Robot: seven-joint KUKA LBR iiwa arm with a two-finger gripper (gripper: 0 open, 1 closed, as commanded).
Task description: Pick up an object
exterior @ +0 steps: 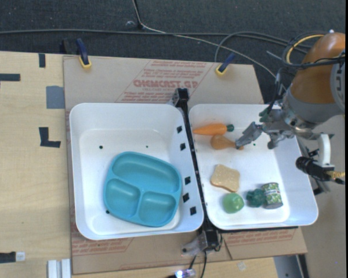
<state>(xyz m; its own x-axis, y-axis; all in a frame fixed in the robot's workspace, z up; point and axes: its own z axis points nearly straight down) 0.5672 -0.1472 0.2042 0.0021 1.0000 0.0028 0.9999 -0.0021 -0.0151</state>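
We take the carrot [210,130] as the likeliest target: it lies at the right bin's [290,169] eleven o'clock, touching a tan lump [221,142]. Our pincer [258,134] hovers at its three o'clock, fingers spread with nothing between them (so this looks like the approach step). Next we judge it must descend and straddle the carrot. Bread [225,178] and a green ball [233,202] lie toward six o'clock.

Robotics lab setup. Wooden desk [23,172] marked with black tape, cardboard sheet [156,83] clamped on top, two white bins [81,126] side by side, loose cables [162,30] over dark carpet [58,10]. Grey arm [313,91] with orange band reaches in; toy food [226,178] as test items.
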